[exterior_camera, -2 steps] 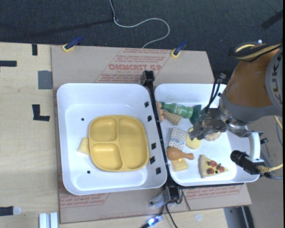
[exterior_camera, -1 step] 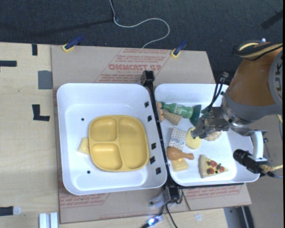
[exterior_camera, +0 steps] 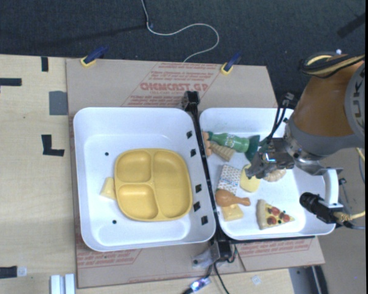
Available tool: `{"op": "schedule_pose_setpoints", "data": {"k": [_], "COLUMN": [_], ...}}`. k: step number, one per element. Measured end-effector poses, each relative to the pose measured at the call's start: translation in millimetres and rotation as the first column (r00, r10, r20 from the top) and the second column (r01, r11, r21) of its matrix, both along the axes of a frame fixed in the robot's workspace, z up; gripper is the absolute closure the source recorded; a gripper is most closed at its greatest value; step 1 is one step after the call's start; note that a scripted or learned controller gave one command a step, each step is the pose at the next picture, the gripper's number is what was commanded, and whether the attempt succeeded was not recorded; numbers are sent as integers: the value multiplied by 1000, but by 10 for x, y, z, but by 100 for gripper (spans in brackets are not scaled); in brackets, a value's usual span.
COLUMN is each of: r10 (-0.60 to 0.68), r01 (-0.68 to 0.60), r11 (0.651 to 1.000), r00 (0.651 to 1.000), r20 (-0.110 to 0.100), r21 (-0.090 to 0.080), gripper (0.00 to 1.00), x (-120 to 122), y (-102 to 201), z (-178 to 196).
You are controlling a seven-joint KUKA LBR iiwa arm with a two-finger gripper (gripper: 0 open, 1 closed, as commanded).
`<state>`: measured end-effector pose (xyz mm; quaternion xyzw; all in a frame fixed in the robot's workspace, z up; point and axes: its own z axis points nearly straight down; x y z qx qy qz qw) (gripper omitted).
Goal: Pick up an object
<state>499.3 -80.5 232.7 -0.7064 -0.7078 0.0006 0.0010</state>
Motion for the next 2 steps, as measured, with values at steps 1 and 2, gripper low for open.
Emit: {"op": "schedule_pose_setpoints", "data": {"k": [1, 2], "r10": [-2, 0], "r01": [2, 0], "r11": [1000, 1000], "r00": [1000, 1000], "r20": [-2, -1], "r21": [-1, -1], "gripper": [100, 100], "x": [-92, 40], "y": [-121, -27], "z": [-98, -181]}}
